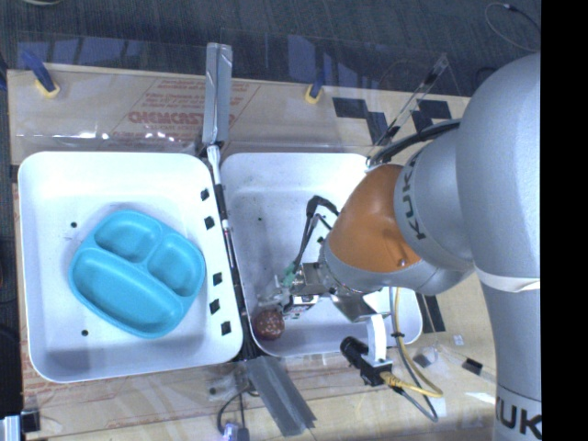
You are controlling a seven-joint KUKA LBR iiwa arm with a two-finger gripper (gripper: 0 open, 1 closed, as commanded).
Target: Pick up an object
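A small brown round object point(268, 323) lies in the near left corner of the right bin point(266, 191). My gripper point(283, 299) reaches down into that bin from the right and hangs just above and to the right of the brown object, close to it. The wrist and its orange band point(367, 228) hide much of the bin's right half. A blue sectioned plate point(138, 271) rests in the left bin point(46, 191).
A metal divider point(217, 99) runs between the two bins, with black marks along the left bin's inner wall. Cables and a black connector point(363, 356) hang below the wrist near the right bin's front rim.
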